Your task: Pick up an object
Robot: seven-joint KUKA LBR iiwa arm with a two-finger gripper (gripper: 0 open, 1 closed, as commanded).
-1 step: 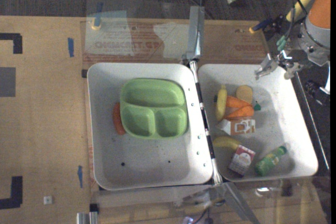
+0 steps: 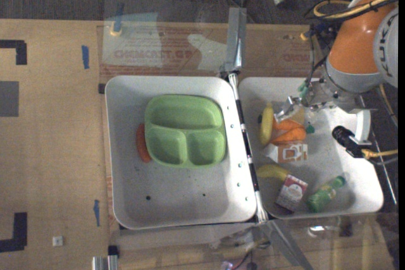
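My gripper [image 2: 296,108] hangs low in the right bin [image 2: 364,196], right over an orange carrot-like toy [image 2: 290,130] and beside an upright yellow banana [image 2: 267,125]. Below them lie a small white and orange carton [image 2: 292,152], a second yellow banana [image 2: 273,171], a red and white box [image 2: 291,192] and a green bottle [image 2: 325,195]. The grey arm with its orange band [image 2: 354,47] comes in from the upper right and covers the gripper's upper part.
The left bin [image 2: 126,193] holds a green divided plate [image 2: 185,130] with a red-orange piece [image 2: 142,142] tucked under its left edge. A metal divider [image 2: 235,47] runs between the bins. Black and yellow cables [image 2: 345,6] hang by the arm.
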